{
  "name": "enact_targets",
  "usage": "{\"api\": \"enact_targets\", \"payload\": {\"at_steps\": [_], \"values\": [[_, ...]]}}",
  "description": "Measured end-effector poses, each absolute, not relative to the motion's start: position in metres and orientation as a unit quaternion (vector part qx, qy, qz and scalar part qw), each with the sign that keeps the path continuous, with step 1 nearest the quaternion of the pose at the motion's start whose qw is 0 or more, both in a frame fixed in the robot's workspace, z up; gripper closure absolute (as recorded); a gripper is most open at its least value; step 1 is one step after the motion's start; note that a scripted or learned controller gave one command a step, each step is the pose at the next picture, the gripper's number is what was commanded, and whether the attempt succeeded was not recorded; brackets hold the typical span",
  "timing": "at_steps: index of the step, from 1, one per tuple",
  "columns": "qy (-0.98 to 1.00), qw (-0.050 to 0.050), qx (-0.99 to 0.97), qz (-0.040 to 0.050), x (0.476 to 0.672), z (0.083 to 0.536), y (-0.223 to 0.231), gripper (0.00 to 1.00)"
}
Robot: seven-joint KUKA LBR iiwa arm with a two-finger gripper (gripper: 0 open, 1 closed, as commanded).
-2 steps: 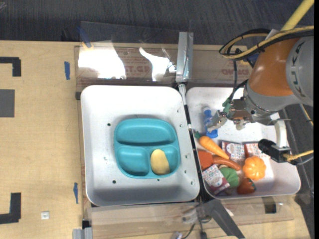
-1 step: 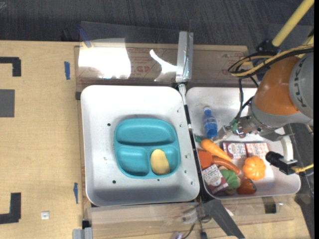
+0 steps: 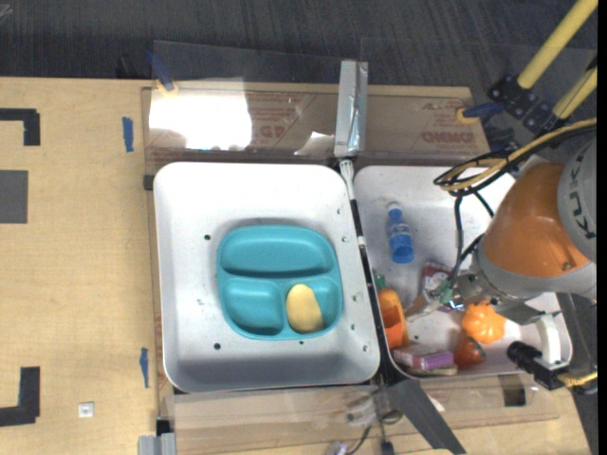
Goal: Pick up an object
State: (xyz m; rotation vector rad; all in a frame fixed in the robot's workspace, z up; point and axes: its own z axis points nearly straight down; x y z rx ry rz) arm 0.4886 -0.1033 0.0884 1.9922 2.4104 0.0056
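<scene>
camera view, arm [image 3: 536, 226] bent low over right bin [image 3: 417, 192], claw state unclear

Two shallow white plastic bins [image 3: 180, 254] sit side by side on the tan wooden counter [image 3: 66, 254]; blue tape strips [image 3: 127, 133] and black corner markings [image 3: 24, 126] mark the counter.

arm [image 3: 541, 226] low, jaws hidden

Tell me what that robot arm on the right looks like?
The arm is a bulky rounded body, grey with a broad orange band above the wrist. Black cables loop beside it. Dark lettering marks the grey shell near the picture's edge.
</scene>
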Motion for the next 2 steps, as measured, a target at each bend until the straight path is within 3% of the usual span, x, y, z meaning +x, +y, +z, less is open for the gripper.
{"api": "enact_targets", "payload": {"at_steps": [1,2], "values": [[0.657,0.003,0.754,0.0020,0.580,0.087,-0.107,0.00],[0.653,0.002,0.757,0.0005,0.500,0.088,-0.144,0.00]]}}
